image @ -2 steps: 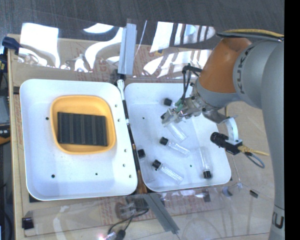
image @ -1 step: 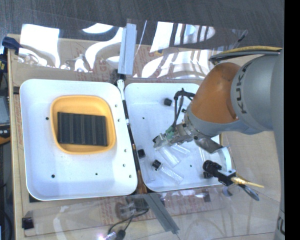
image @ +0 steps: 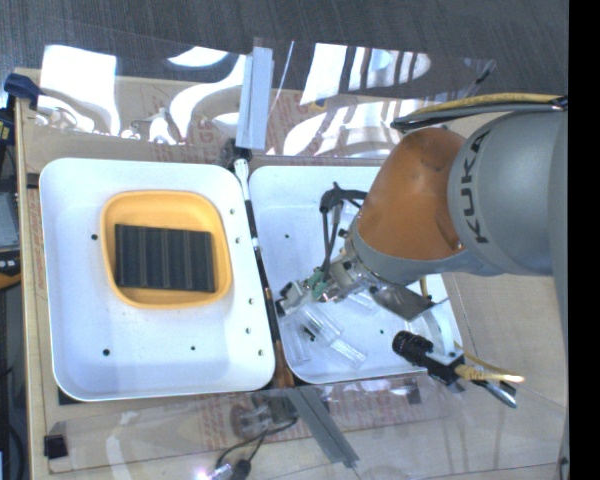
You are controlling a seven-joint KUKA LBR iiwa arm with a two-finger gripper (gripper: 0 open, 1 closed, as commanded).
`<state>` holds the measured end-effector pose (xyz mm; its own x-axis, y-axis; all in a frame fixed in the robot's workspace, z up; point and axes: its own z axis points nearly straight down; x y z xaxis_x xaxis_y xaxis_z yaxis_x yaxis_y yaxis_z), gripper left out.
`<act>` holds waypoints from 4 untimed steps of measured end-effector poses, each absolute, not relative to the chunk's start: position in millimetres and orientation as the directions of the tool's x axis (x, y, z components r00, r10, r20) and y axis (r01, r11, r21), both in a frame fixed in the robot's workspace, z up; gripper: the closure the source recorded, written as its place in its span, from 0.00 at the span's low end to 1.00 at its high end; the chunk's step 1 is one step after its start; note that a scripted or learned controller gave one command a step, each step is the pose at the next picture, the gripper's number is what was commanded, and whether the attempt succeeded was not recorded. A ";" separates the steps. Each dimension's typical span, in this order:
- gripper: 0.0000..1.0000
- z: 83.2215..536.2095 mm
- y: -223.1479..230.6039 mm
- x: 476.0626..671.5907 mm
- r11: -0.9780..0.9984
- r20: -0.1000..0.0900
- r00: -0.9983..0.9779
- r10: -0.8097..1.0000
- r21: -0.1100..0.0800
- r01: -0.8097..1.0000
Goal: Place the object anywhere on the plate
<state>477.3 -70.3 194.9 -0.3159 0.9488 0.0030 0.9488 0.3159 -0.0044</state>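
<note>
A yellow plate [image: 165, 250] with a dark ridged centre lies in the left bin [image: 75, 358]. My gripper [image: 323, 326] is down low in the right bin [image: 290, 203], near its front left corner and close to the wall between the two bins. The grey arm with its orange band [image: 410, 208] reaches in from the right and hides the middle and right of that bin. Whether anything sits at the gripper's tip is too blurred to tell.
The two white bins stand side by side and meet at a ridge [image: 255, 258]. A clear upright panel [image: 255, 98] stands behind them. Bare white floor shows in the left bin around the plate and at the back left of the right bin.
</note>
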 end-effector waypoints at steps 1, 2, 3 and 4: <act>0.00 194.9 -71.1 477.3 0.314 0.003 -0.314 0.949 -0.004 0.949; 0.00 191.5 -34.5 476.6 0.281 0.003 -0.281 0.960 -0.004 0.960; 1.00 200.9 -36.3 477.3 0.282 0.002 -0.282 0.959 -0.006 0.959; 0.00 200.9 -36.2 477.2 0.282 0.001 -0.282 0.959 -0.006 0.959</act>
